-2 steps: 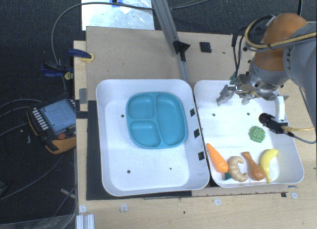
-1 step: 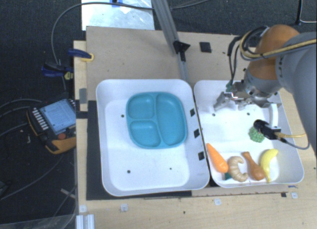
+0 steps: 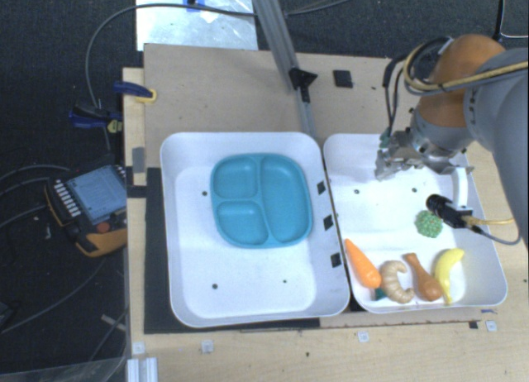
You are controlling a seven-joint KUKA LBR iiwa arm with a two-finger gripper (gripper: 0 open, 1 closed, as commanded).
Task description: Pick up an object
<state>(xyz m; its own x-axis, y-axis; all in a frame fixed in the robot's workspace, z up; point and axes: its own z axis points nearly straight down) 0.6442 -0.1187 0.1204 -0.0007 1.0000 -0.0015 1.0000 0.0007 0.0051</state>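
We count two white bins: the left bin (image 3: 190, 289) carries one blue divided plate (image 3: 261, 200), toward its far edge. The right bin (image 3: 364, 157) carries five toy foods along its near edge and near-right corner: one carrot (image 3: 362, 264), one tan shrimp-like piece (image 3: 396, 280), one brown drumstick (image 3: 422, 277), one yellow banana (image 3: 448, 271), and one green broccoli-like ball (image 3: 428, 223) just above the banana. The arm (image 3: 488, 83) comes in from the right, wrist bent down over the far part of the right bin. The hand (image 3: 393, 164) hangs low there, well apart from the foods; nothing visible in it, and we cannot tell how far apart its fingers are.
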